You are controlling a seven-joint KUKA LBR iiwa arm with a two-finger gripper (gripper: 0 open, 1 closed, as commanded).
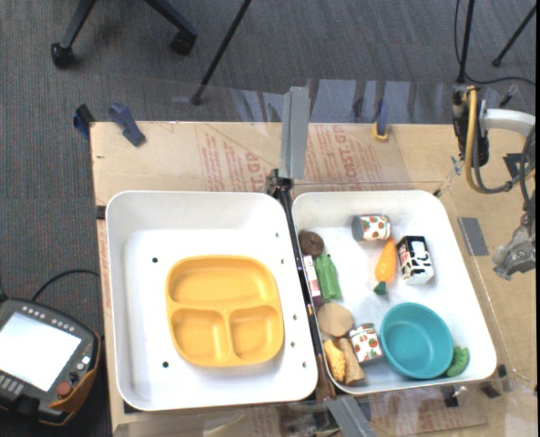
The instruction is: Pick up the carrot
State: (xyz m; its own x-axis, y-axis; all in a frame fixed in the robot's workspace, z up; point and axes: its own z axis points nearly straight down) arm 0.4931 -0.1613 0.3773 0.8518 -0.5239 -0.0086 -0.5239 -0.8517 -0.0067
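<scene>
The small orange plastic toy carrot (386, 262), right of middle, looks light, hard and slippery, so grab its fat middle.

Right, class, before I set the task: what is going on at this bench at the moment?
A robot arm is meant to pick up the carrot, but it has not reached it yet. The arm's gripper hangs at the right edge of the bench, outside the right bin. The carrot lies untouched in that bin, between a small can and a black-and-white carton, above a teal bowl. The left bin holds a yellow divided plate.
</scene>
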